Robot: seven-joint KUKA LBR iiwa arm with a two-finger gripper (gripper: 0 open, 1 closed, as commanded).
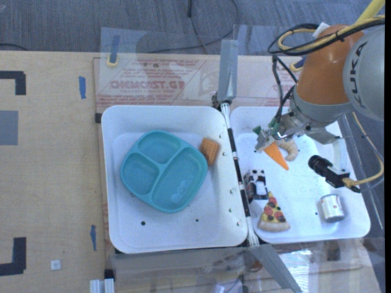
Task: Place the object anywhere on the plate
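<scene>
Since the gripper (269,138) hangs right over it, the carrot (278,156) reads as the task's thing: a small orange toy cone lying in the upper left part of the right bin (305,200), thick end up under the tool, tip pointing toward the lower right of the frame. It looks like moulded plastic, so I judge it light, stiff and rather smooth. The taper means a squeeze near the tip would likely push it out, so the thick end or the middle, taken across the short width, is the better hold. The gripper sits at the carrot's thick end, touching or nearly so, but whether it is open, closed or clamped on the toy cannot be told from this slanted view. A pale curved piece (292,148) lies against the carrot's right side and could be dragged along. Lower in the same bin are a black-and-white toy (256,185) near the dividing wall, a pizza slice (273,214) below it, and a silver can (331,207) toward the lower right, all apart from the carrot. The teal plate (142,174), with three compartments, lies in the left bin (122,127), left of centre in the frame, with a tan waffle-like piece (211,150) just beside its upper right rim; the carry would run leftward over the wall between the bins
</scene>
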